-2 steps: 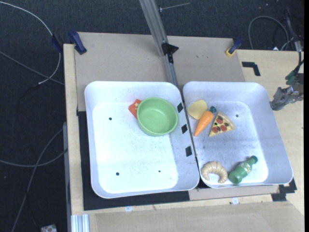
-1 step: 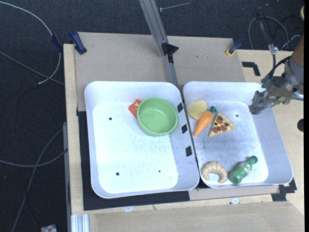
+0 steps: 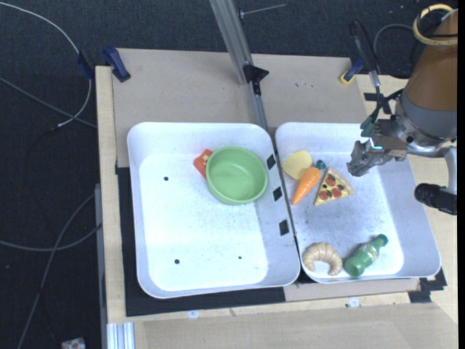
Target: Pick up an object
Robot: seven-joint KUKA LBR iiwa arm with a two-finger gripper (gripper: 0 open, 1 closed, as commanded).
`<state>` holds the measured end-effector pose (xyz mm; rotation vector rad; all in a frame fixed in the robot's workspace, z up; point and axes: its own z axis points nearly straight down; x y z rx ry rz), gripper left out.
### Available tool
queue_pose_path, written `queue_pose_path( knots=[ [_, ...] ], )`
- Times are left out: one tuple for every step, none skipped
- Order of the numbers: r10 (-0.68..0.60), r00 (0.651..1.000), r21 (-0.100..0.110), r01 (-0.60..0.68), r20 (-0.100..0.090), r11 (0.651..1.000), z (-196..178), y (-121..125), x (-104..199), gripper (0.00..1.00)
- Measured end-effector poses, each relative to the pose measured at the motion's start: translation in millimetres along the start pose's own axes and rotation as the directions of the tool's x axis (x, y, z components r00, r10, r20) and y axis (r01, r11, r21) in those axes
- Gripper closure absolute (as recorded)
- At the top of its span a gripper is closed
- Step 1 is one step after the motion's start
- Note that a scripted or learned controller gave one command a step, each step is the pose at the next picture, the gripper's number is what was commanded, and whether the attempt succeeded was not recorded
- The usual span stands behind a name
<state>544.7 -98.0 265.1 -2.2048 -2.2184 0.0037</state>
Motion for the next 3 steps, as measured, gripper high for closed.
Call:
queue_pose_path(
  knots=[
    [0.001, 1.000, -0.002, -0.001, 0.002, 1.000, -0.1, 7.8, 44.7, 1.00],
    [-0.001, 1.000, -0.004, 0.001, 0.003, 1.000, -2.1, 9.2, 102.6, 1.00],
    [-0.001, 1.000, 0.003, 0.001, 0.004, 1.000, 15.8, 18.3, 162.3, 1.00]
  ],
)
